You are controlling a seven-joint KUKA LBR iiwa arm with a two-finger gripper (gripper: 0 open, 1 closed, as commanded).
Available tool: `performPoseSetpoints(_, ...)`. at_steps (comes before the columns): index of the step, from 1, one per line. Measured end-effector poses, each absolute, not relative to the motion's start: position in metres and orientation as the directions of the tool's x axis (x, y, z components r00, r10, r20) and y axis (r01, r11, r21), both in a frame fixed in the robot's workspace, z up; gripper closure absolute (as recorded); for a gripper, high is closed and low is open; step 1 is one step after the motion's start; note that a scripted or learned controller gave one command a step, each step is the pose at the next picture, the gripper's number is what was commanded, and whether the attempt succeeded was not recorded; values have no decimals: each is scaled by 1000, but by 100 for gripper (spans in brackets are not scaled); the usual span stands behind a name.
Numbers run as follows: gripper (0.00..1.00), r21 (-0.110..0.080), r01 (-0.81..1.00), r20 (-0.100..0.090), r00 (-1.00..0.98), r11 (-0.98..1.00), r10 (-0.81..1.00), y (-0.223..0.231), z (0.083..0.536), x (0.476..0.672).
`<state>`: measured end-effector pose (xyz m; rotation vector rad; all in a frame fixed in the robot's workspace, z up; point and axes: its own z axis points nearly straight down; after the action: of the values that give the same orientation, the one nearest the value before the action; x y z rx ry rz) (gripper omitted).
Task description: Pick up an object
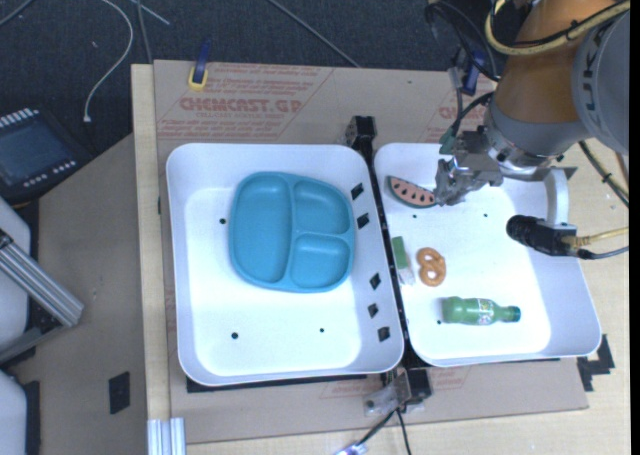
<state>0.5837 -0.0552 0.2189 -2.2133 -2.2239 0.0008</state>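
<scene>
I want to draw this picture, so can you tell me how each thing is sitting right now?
Blue plate: lying flat in the left bin, right side up.
Watermelon slice: lying flat in the right bin, next to the gripper.
Pretzel: lying flat, alone.
Green bottle: on its side, cap on.
Small green piece: lying by the wall between the bins.
Gripper: low over the right bin, at the watermelon slice's end.

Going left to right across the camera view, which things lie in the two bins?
Blue divided plastic plate → small green stick → brown pretzel → green plastic bottle lying on its side.
</scene>
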Motion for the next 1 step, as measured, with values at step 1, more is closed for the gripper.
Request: performPoseSetpoints(1, 100, -2, 1000, 2, -5, 5, 1000, -10, 217, 582)
